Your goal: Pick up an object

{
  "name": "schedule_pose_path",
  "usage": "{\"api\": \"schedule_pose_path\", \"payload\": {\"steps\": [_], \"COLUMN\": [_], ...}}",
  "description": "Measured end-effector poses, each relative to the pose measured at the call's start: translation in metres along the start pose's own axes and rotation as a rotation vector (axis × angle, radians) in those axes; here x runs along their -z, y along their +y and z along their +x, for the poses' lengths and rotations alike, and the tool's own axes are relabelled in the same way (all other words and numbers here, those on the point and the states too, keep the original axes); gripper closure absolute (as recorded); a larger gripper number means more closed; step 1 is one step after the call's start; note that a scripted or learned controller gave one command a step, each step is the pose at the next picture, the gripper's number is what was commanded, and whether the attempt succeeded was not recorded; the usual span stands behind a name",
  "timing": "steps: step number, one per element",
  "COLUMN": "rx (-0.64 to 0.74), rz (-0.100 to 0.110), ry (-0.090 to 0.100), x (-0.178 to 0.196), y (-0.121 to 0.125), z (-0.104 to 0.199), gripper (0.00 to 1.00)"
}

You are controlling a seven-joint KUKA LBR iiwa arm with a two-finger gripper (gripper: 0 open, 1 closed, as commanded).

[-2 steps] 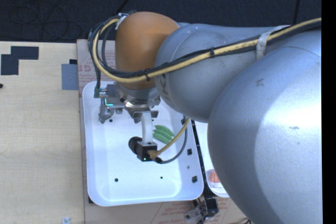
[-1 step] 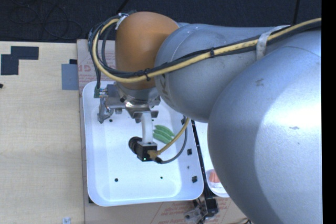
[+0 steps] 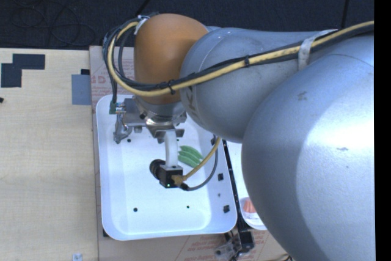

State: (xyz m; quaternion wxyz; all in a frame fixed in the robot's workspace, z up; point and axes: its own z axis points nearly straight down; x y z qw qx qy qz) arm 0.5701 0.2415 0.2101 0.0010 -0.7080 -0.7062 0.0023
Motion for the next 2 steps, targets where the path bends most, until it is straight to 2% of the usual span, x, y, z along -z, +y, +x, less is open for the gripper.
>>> {"api": "schedule_pose_path", "payload": {"steps": [2], "rx": [0.0], "rz": [0.0], "ry": [0.0], "x": [0.0], "y": [0.0], "z": [0.0], "gripper": [0.0]}}
